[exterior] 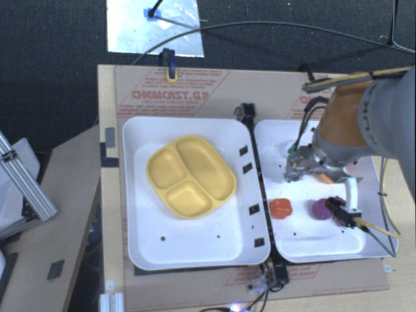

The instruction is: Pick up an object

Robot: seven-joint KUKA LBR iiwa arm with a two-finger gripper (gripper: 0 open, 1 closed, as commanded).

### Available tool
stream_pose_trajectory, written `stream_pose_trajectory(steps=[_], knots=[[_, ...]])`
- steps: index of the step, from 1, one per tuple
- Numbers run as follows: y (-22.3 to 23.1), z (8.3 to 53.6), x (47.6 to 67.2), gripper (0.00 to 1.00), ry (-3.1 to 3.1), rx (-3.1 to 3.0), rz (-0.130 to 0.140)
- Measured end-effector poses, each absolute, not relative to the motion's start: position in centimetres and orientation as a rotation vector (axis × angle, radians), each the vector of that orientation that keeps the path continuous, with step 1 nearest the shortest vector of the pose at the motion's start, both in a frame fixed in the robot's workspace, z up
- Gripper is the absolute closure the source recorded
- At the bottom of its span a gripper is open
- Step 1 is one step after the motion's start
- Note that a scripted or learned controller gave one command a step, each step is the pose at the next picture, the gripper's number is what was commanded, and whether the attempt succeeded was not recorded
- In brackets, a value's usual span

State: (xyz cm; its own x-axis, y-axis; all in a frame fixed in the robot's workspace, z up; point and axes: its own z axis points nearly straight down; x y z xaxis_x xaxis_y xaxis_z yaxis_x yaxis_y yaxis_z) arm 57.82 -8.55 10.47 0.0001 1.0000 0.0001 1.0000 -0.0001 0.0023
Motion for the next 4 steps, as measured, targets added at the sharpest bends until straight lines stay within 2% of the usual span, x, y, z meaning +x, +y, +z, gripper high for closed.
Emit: stream_pose_trajectory(steps=[1,2,3,4], knots=[[-9.2,16.1,57.1,1.00,2.216,2.220,0.005],[-8.2,21.2,57.3,1.00,2.223,2.212,0.007],[-8.2,21.0,57.4,1.00,2.225,2.216,0.003],[-2.4,20.5,58.1,1.00,2.232,2.210,0.005]])
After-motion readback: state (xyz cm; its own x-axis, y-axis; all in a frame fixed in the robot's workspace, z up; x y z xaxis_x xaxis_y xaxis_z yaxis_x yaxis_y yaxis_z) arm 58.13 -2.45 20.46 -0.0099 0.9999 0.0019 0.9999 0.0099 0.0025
